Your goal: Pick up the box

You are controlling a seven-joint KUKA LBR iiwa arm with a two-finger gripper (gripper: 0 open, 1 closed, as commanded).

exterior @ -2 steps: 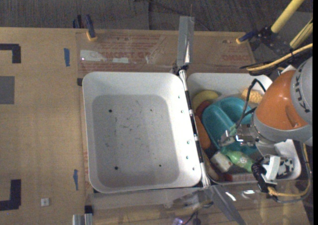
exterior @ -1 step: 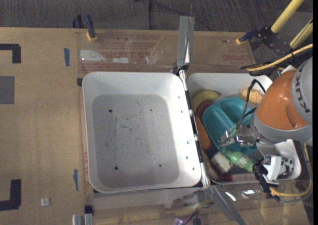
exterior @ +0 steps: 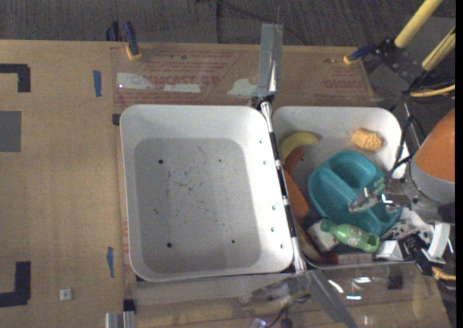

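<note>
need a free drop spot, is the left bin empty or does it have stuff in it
Empty. The left bin shows bare grey floor with only small specks; the objects all sit in the right bin.

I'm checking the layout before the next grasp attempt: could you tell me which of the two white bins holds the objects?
The right bin, under the gripper; it holds the teal item.

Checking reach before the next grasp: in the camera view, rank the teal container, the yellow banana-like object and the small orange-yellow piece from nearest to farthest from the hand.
1. Teal container, directly under the hand.
2. Small orange-yellow piece, toward the right bin's far edge.
3. Yellow banana-like object, at the bin's far left, by the divider.
</note>
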